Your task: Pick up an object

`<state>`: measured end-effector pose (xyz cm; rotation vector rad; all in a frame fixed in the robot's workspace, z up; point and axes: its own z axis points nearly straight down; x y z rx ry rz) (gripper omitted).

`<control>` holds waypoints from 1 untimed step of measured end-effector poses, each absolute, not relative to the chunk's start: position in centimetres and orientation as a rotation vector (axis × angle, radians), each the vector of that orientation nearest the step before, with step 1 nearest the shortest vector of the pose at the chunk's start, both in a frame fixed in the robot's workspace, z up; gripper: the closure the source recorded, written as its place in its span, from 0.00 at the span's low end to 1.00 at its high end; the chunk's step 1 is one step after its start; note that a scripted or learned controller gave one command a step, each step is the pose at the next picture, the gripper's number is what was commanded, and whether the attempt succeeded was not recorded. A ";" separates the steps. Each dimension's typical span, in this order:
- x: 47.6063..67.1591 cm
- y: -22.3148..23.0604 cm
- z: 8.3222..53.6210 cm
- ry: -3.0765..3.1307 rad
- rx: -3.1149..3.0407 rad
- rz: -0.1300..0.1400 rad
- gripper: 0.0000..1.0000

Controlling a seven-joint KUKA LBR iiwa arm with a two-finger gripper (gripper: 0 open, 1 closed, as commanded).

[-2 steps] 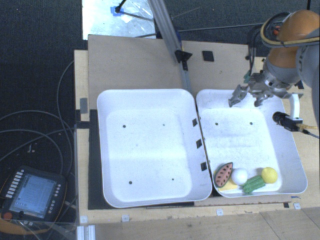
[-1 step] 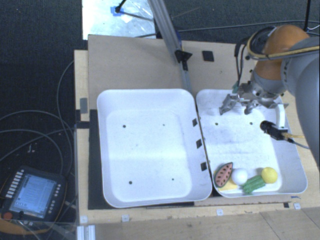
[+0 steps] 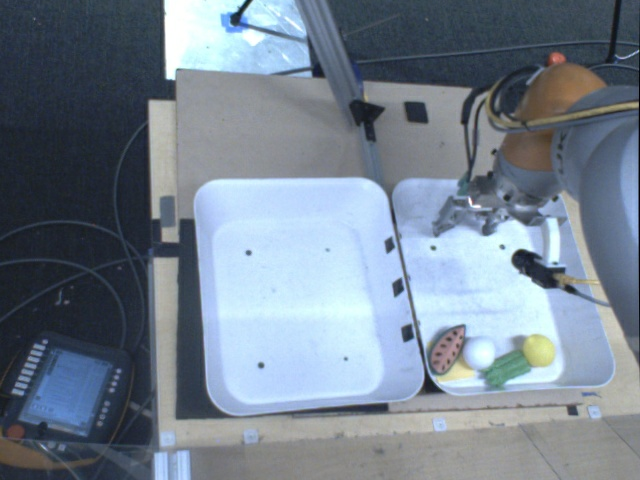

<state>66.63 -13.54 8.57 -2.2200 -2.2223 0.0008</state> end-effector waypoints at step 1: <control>66.8 -13.6 9.8 -2.225 -2.222 -0.003 1.00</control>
